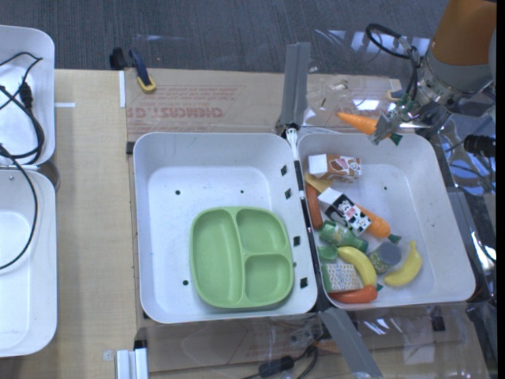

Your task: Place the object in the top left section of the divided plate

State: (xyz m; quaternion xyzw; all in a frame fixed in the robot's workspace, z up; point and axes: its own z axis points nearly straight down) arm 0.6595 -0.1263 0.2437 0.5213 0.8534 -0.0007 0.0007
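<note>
A green divided plate (241,257) lies in the left white bin (158,212), with one long section on its left and two smaller ones on its right. My gripper (388,129) hangs over the far rim of the right bin (442,212), well to the upper right of the plate. An orange toy carrot (359,121) sticks out to the left from between its fingers, its green top at the fingertips. The gripper is shut on the carrot, which is held in the air.
Toy food is piled in the right bin: a small white-and-orange box (335,166), a cow-patterned box (347,210), two bananas (359,263), a red chilli (355,294). A grey post (296,77) stands behind the bins' shared wall.
</note>
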